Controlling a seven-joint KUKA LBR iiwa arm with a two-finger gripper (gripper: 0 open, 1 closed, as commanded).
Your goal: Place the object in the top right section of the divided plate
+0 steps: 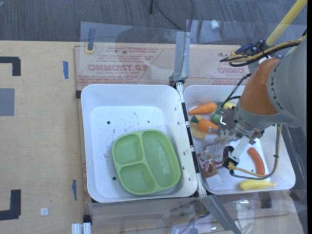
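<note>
The bare bench (39,130) takes up the left. Next comes the left bin (97,101), and in it lies the green divided plate (146,162), turned at a slant, with nothing in any of its three sections. So no part of the placing is done yet.

In the right bin (285,167) lie all the loose things. An orange carrot (204,108) is near the far wall and a second carrot (207,125) sits just below it. A printed packet (209,160) lies by the dividing wall, with a red sausage (257,161) and a yellow piece (256,184) toward the near corner. Whichever of these is the object, it is in this bin, well apart from the plate.

The gripper (223,133) hangs low over this bin, just beside the second carrot and above the packet. Whether it is apart or together cannot be told, and nothing is seen held in it. The grey arm (263,91) reaches in from the right.

By this view the task stands at the picking stage. The grasp, the carry across the wall and the release into the plate's top right section all remain.
</note>
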